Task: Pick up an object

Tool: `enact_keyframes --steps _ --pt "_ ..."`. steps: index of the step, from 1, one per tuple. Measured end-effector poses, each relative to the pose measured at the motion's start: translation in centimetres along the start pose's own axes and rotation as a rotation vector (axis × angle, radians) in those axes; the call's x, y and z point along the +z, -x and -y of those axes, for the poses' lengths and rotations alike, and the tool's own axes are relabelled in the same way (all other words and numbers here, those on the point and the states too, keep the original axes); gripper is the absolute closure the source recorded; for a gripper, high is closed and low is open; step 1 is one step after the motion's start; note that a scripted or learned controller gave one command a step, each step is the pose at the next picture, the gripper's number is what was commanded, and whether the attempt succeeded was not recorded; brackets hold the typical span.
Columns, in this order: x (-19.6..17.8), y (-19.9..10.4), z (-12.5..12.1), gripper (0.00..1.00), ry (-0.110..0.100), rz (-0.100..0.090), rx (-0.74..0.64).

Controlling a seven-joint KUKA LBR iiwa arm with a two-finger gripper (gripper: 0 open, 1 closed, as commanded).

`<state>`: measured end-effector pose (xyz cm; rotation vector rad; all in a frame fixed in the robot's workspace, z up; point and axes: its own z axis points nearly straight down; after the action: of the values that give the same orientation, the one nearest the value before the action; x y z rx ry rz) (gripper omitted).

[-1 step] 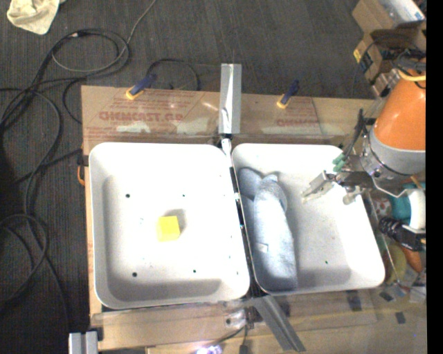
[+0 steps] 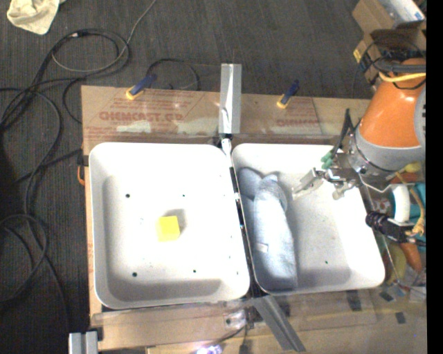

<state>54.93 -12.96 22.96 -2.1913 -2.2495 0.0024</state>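
The yellow block (image 2: 169,228) sits alone in the left bin (image 2: 104,276). The fingers (image 2: 306,182), spread apart, hover far right of it, holding nothing.

Single fixed camera above bench (image 2: 97,110), slanted downward, framing both bins (image 2: 138,155) from moderate height.

Robotics lab or workshop — a plywood bench (image 2: 201,117) bears two white bins (image 2: 104,162), held by clamps (image 2: 140,86). Loose black cables (image 2: 41,104) trail over dark carpet (image 2: 41,290) — a rag (image 2: 33,14) and cardboard boxes (image 2: 381,17) lie nearby.
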Motion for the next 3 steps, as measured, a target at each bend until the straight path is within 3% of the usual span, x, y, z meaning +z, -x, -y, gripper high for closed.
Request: enact_keyframes --steps 1,2,3 --pt "-1.2 -0.3 -0.6 0.0 0.001 -0.001 -0.03" --pt "1.6 0.8 -2.5 0.0 0.0 0.001 -0.063" --pt "13.5 1.7 -3.5 0.0 0.005 0.001 0.011"
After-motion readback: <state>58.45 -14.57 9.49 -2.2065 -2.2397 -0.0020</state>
